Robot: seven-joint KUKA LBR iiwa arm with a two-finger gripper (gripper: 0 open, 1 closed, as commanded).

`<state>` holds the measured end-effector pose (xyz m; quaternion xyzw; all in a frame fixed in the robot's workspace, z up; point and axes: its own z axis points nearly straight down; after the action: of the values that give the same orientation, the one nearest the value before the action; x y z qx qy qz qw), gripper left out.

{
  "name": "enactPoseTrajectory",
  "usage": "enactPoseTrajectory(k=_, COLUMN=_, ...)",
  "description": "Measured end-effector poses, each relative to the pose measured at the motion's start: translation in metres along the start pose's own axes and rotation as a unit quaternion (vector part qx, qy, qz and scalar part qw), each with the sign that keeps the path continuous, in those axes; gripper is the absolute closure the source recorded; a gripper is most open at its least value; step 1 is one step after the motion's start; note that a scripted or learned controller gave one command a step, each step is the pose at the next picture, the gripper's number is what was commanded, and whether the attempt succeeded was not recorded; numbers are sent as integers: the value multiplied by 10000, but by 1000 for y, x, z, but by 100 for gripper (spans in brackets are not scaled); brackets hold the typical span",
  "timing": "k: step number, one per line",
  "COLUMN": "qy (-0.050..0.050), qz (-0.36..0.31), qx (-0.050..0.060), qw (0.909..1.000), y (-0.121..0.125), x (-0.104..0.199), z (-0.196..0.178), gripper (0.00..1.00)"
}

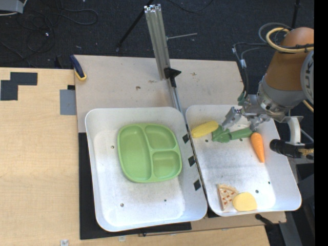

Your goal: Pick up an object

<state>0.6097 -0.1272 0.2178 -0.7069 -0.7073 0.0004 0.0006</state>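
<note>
Nearest the camera, at the right bin's (pixel 287 199) front edge: pizza slice (pixel 225 195) touching a yellow round piece (pixel 245 202). Farther back in that bin, green piece (pixel 231 135), just beside a yellow piece (pixel 204 128) on its left and near a carrot (pixel 258 146) on its right. End effector (pixel 241 116) above the green piece; released or clenched, cannot tell. Green divided plate (pixel 149 152) in the left bin (pixel 102 199). Both bins on the surface (pixel 118 81).
</note>
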Motion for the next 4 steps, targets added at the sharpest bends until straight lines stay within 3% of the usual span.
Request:
enactPoseTrajectory(k=2, qy=6, qz=16, qx=30, qw=10000, y=1, x=0, z=105, gripper=0)
enactPoseTrajectory(k=3, qy=1, qz=12, qx=-5, qw=10000, y=2, x=0, z=128, gripper=0)
enactPoseTrajectory(k=4, qy=4, qz=21, qx=-35, qw=10000, y=4, x=0, z=115, gripper=100)
